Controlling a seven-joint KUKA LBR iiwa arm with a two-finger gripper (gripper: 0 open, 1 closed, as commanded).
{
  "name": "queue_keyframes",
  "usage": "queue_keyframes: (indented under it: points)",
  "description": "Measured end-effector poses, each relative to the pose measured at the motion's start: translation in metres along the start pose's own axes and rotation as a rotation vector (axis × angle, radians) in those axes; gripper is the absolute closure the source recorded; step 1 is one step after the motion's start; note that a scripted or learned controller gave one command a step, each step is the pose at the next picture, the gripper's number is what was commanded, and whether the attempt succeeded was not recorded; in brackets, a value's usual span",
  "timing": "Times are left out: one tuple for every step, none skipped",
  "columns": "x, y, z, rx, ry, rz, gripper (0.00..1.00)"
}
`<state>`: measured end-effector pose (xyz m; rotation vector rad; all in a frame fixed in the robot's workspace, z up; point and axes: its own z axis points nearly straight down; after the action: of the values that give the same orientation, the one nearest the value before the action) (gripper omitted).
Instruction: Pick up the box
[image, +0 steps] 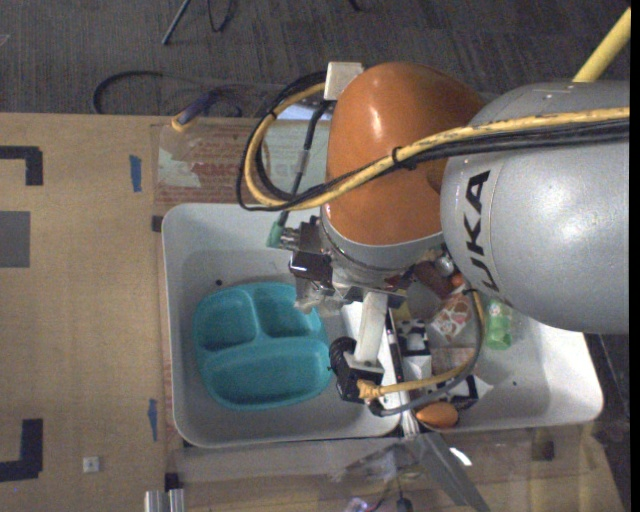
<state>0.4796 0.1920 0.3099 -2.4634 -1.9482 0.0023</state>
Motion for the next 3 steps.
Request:
queue_keyframes:
  points:
    - [0.013, 0.000, 0.211, -0.008, 0.009, 0.111, 1.00]
    - [0.031, -0.001, 0.217, -0.015, 0.011, 0.525, 1.00]
    - [0.021, 0.006, 0.015, -0.001, 0.001, 0.664, 1.00]
